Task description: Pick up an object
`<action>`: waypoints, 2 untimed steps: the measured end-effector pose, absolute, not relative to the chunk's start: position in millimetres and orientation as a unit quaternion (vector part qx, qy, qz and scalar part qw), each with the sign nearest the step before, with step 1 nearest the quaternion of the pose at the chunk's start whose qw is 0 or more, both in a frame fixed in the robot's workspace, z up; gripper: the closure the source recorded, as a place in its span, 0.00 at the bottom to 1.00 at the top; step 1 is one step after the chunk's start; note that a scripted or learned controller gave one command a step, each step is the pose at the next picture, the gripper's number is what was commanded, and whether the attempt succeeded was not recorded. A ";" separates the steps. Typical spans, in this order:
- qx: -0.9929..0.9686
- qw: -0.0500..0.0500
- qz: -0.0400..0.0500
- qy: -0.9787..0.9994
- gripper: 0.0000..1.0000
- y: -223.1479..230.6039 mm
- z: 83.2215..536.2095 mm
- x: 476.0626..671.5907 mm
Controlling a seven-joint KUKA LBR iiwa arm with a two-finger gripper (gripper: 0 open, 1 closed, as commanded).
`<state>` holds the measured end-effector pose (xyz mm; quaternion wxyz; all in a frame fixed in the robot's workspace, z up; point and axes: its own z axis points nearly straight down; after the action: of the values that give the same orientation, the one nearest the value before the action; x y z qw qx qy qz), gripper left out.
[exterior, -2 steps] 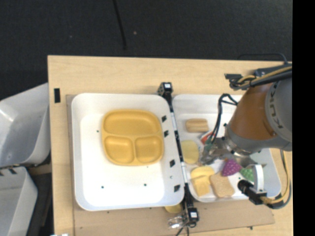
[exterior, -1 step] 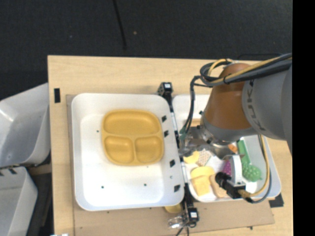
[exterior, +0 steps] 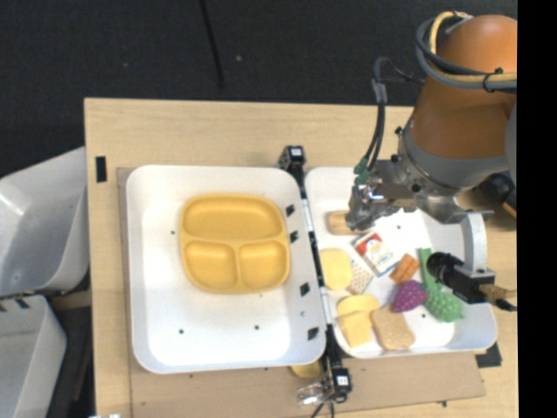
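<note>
My gripper (exterior: 364, 209) hangs low over the far left part of the right bin (exterior: 487, 333). Just left of it lies a small tan piece (exterior: 337, 223), touching or nearly touching the gripper. I cannot tell whether anything is held. Nearer the front lie a red-and-white card (exterior: 374, 250), an orange piece (exterior: 405, 268), a yellow round (exterior: 334, 268), a pale waffle piece (exterior: 361, 278), purple grapes (exterior: 407, 297), green grapes (exterior: 445, 306), a yellow cheese block (exterior: 357, 317) and a bread slice (exterior: 392, 330).
The left bin (exterior: 148, 320) holds a yellow divided plate (exterior: 235, 241) in its far half. A black divider rail (exterior: 306, 233) runs between the bins. The grey and orange arm (exterior: 461, 103) covers the right bin's far right corner.
</note>
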<state>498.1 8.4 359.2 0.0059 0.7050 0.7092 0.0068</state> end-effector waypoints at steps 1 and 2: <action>0.705 0.001 0.001 0.709 1.00 64.2 375.0 489.8; 0.710 -0.002 -0.004 0.704 1.00 -35.1 259.1 503.1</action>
<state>503.1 -35.1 259.1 -0.0017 0.7101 0.7041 -0.0037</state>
